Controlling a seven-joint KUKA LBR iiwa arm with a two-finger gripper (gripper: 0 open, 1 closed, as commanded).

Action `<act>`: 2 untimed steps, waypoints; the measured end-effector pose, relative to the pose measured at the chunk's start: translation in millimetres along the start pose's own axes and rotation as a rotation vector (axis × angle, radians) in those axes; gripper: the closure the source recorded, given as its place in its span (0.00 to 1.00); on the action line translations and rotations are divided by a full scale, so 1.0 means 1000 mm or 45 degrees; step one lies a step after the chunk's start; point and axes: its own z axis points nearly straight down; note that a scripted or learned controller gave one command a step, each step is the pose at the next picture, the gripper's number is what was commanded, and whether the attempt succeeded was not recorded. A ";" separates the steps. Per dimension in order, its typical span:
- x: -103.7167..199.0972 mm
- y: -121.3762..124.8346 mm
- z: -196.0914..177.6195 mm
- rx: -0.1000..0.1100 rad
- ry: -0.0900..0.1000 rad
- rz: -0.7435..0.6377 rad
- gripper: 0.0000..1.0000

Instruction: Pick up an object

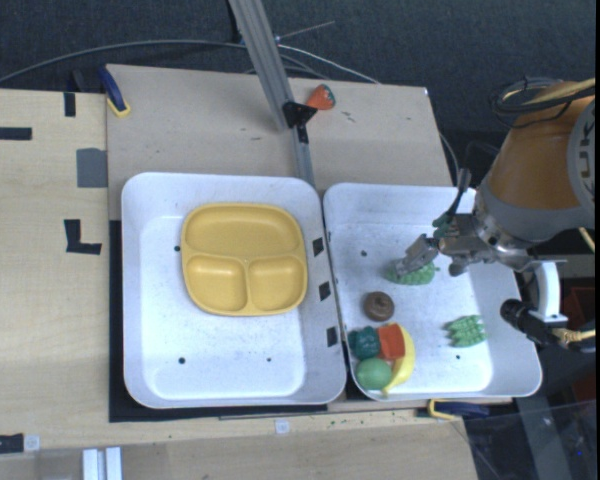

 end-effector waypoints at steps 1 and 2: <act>0.000 0.000 0.000 0.000 0.000 0.000 0.00; 0.004 -0.011 0.055 0.007 0.000 0.002 0.00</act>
